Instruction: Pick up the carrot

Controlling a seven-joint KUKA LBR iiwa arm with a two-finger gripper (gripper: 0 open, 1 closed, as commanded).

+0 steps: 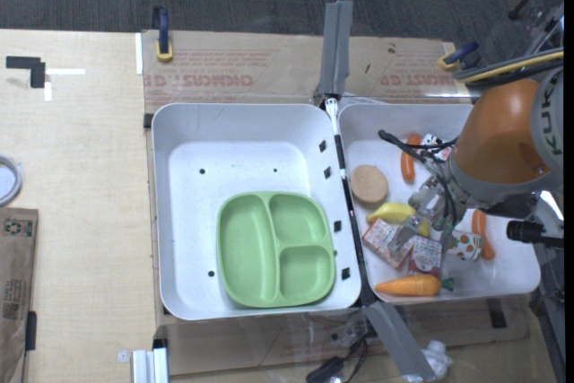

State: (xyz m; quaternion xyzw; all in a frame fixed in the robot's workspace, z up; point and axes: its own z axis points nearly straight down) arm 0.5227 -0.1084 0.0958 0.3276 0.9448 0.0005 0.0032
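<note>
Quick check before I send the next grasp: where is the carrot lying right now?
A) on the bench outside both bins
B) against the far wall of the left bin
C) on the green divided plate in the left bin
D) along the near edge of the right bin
D: the carrot lies on its side by the near wall of the right bin, just below the food packets.
</note>
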